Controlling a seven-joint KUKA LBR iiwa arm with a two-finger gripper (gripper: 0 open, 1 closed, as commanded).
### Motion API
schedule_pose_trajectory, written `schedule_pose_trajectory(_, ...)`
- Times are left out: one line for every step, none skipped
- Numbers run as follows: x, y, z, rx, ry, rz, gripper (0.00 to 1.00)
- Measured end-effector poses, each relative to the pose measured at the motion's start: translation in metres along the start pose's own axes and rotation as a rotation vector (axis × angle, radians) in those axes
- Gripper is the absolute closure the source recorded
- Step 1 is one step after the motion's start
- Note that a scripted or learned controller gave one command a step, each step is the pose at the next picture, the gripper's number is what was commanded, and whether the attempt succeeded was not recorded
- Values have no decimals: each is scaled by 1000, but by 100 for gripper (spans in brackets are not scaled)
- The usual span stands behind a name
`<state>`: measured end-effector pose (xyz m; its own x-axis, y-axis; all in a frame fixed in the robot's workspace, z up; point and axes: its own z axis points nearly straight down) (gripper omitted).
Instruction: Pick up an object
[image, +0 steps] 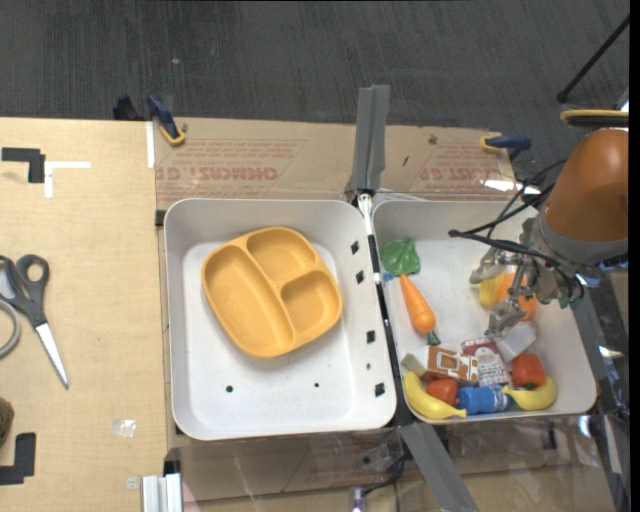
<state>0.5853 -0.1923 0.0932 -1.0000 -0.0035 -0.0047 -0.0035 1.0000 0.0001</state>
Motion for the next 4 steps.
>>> schedule_pose_trajectory(-2, 1, -11, 2, -6, -3, 100)
schedule_pose_trajectory(-2, 1, -11, 2, -6, -3, 0)
schedule_pose_trajectory(-5, 1, -22, 4, -14, -5, 100)
schedule_pose_trajectory(-5, 1, -22, 4, -14, -5, 0)
